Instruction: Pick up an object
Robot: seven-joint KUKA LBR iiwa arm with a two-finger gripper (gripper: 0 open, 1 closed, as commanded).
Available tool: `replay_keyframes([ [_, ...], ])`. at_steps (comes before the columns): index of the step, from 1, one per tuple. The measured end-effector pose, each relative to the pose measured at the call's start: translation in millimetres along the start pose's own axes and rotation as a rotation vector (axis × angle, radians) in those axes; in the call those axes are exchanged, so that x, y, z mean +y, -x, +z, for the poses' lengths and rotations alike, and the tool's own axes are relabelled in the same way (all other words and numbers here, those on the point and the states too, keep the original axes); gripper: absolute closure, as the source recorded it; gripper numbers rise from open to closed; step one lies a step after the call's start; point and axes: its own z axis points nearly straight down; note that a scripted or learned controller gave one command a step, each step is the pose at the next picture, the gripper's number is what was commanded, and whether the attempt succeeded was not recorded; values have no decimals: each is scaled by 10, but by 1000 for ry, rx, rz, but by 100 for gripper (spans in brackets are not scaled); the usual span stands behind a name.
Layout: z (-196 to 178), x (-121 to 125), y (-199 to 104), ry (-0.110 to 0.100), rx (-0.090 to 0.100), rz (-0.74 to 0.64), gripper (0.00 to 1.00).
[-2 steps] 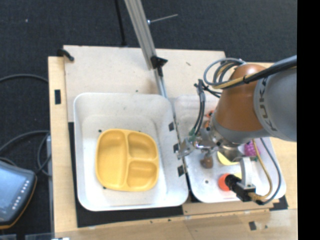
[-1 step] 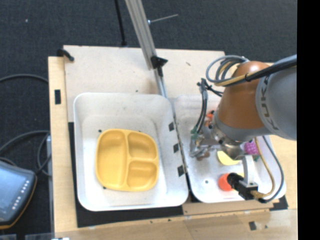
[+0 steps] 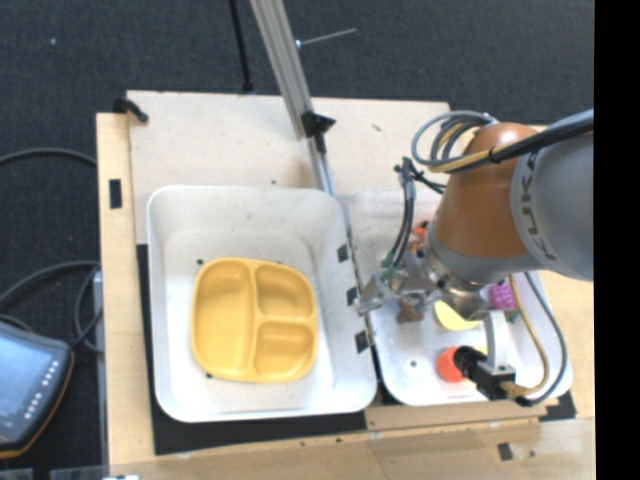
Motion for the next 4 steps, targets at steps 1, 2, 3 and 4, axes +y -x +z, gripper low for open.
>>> replay_keyframes([
  [1,-109,17,7,4,0,-2,100],
  [2,-104,15,5,3,0,0,0],
  [3,-213,31,13,7,1,-2,100],
  [4,-208,30,13,6,0,-2,0],
])
